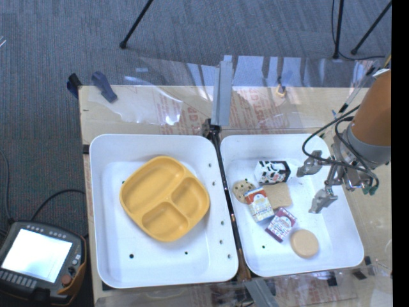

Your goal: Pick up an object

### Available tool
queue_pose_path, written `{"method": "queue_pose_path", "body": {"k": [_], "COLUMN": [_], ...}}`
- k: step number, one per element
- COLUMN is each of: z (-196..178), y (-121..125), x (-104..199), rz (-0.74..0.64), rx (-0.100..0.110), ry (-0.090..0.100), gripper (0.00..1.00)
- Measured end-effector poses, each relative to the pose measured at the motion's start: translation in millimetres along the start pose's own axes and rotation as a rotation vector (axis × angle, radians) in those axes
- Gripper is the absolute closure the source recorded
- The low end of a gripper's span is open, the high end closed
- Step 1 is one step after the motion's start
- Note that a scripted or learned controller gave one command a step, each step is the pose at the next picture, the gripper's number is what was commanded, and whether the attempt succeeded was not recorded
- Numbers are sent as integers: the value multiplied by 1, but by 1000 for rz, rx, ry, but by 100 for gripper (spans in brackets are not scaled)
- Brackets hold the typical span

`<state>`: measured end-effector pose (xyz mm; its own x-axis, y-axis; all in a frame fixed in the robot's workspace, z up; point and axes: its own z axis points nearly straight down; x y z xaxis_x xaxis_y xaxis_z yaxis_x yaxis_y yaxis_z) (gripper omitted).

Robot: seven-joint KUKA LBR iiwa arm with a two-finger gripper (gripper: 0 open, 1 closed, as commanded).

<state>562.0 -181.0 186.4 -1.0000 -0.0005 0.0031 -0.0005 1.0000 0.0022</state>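
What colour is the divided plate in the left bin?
Yellow-orange; the divided plate shows plainly in the camera view, lying in the left bin.

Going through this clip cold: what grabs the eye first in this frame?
The yellow divided plate, lying alone in the left bin, stands out most. Next comes the cluster of small items in the right bin, among them a cow-patterned carton, with the end effector poised just to their right.

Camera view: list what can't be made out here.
- Arm: cut off by the view's right edge above the orange band.
- Red-and-white packet and maroon packet: print too small to read.
- Cracker: partly hidden under the red-and-white packet.
- Pendant: screen glared white, lower part cut off.
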Motion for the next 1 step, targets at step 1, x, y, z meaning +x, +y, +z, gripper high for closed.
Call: {"method": "queue_pose_path", "body": {"k": [1], "z": [94], "y": [31], "x": [-14], "rz": [514], "rx": [2], "ry": [-8], "gripper": [0]}}
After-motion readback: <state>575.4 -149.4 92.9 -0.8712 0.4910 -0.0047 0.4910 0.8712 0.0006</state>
